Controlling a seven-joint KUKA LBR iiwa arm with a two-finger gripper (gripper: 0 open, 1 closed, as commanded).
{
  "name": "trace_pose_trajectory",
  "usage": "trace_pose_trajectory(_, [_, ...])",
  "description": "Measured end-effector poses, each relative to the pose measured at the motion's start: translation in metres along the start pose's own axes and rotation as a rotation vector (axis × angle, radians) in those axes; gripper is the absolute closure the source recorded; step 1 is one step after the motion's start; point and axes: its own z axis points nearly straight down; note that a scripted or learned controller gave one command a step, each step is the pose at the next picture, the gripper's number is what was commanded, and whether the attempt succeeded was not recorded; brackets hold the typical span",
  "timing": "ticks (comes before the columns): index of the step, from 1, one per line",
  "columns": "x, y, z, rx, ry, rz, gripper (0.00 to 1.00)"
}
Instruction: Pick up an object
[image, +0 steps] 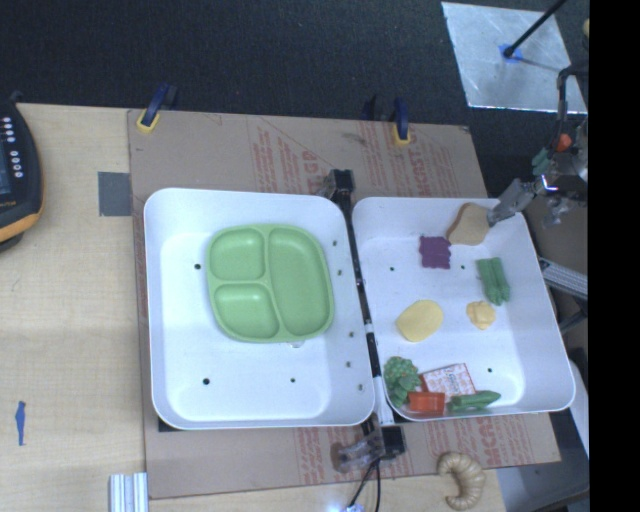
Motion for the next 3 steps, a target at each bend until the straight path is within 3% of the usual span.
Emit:
trace_pose_trajectory(1, [0.019, 0.035, 0.151, 0.006, 0.002, -0.005, 0.00])
trace_pose_trajectory(2, [0.076, 0.036, 0.159, 0.003, 0.003, -0.006, 0.00])
trace_pose_trajectory(3, [0.071, 0.036, 0.147, 0.003, 0.000, -0.004, 1.00])
